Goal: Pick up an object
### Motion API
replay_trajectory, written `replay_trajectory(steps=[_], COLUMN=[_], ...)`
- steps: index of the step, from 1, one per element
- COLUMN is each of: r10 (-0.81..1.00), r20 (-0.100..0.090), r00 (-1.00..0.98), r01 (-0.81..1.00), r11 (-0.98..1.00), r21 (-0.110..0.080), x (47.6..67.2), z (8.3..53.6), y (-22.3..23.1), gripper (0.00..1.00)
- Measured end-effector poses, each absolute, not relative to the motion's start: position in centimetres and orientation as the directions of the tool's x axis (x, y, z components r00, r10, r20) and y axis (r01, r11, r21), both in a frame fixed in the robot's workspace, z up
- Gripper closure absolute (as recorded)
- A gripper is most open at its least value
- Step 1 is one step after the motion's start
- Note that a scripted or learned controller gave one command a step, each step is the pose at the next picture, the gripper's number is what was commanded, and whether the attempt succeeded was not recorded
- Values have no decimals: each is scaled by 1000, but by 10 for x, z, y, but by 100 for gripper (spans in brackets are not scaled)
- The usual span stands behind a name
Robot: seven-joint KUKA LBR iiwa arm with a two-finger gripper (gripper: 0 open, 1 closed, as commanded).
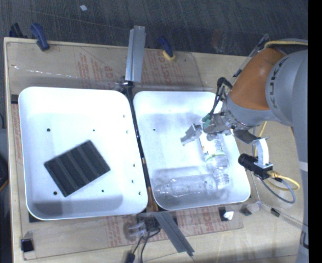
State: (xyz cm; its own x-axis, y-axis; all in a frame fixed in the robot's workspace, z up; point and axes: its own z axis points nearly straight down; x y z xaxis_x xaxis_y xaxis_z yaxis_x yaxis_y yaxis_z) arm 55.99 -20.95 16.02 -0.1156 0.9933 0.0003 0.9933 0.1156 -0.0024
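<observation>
**Pincer position relative to the clear bottles in the right bin**

The pincer [196,133] hangs low over the upper middle of the right-hand shallow white bin [161,108], at the end of the grey arm with the orange band [256,84], which reaches in from the right. Whether the pincer stands open or closed cannot be told from this view, and nothing can be confirmed between its tips.

The nearest candidate is a small clear plastic bottle with a pale label [215,155]. It lies just below and slightly right of the pincer, its long axis running away from the pincer toward the bin's lower edge. Its upper end is partly overlapped by the wrist, so contact there cannot be judged.

A second, larger clear plastic bottle [185,186] lies farther below the pincer, its long axis crossways, along the bin's lower wall. The two bottles meet or nearly meet at the lower right corner.

A flat dark ribbed rectangular block [77,167] lies well to the pincer's left, in the left-hand white bin [34,103].

Judgement: the small bottle is the shortest reach. The fingers should close across its narrow width.
</observation>
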Motion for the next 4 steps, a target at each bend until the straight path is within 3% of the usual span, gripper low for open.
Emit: replay_trajectory(steps=[4], r10=[993], r20=[0], r00=[-116], r01=[993], r11=[116], r21=[-2], x=[560], z=[160], y=[-210], gripper=[0])
